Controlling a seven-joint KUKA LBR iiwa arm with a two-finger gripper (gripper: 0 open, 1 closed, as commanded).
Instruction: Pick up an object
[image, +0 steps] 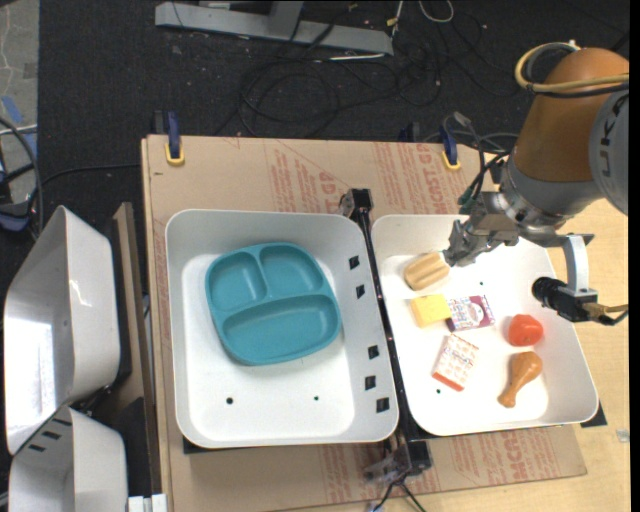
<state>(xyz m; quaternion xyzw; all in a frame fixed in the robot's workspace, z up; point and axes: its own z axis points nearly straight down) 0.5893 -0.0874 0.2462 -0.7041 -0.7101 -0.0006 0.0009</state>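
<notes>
The right bin (480, 415) holds several toy foods: a tan bread roll (426, 270), a yellow cheese block (430, 310), a small purple-and-white packet (470, 313), a red tomato (525, 329), a red-and-white carton (457, 361) and a brown drumstick (520, 377). My gripper (462, 247) hangs low over the bin's back part, just right of the bread roll and close to touching it. Its dark fingers point down to the left.
The left bin (200, 400) holds a teal divided plate (272, 302). A black divider (375, 300) runs between the bins. White containers (55, 310) stand off the bench at the left. Cables lie on the dark floor behind.
</notes>
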